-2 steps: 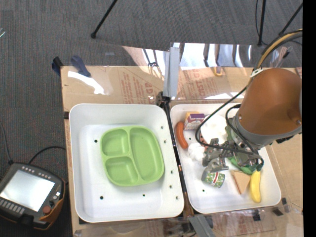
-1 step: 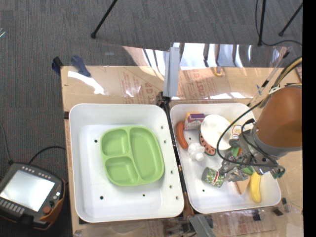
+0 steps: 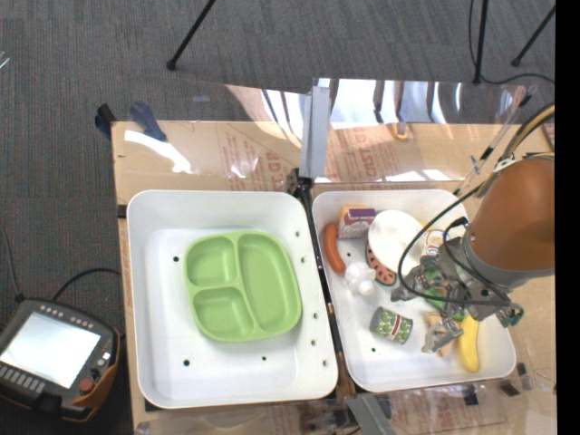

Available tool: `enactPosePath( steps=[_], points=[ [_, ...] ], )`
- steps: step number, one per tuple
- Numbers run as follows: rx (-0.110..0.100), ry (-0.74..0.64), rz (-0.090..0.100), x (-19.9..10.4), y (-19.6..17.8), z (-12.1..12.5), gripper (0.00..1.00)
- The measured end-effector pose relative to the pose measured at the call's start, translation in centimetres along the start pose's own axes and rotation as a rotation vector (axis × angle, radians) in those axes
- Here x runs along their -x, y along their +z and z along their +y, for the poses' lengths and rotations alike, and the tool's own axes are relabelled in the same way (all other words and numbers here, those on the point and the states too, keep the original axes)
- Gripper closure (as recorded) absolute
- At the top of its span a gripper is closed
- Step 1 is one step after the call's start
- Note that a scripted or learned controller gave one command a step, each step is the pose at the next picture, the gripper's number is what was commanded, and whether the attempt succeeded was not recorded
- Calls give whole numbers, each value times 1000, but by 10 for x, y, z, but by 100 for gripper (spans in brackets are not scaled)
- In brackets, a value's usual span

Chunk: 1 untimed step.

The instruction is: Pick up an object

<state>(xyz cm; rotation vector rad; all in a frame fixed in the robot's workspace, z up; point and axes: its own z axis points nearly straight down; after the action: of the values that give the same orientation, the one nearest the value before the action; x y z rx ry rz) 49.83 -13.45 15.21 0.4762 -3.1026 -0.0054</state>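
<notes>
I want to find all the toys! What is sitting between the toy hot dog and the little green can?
In the camera view, a small clear-white bottle-like item lies between the reddish toy hot dog and the small green can, in the right white bin.

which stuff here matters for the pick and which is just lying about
For the pick: two-finger gripper; yellow banana; small green can; red sausage; round white plate; right white bin.

Lying about: green divided plate; left white bin; handheld control pendant.
</notes>
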Motion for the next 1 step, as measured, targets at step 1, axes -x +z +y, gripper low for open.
enactPosePath(
  steps=[1],
  points=[
    [3,52,4,40,69,47,0]
  ],
)
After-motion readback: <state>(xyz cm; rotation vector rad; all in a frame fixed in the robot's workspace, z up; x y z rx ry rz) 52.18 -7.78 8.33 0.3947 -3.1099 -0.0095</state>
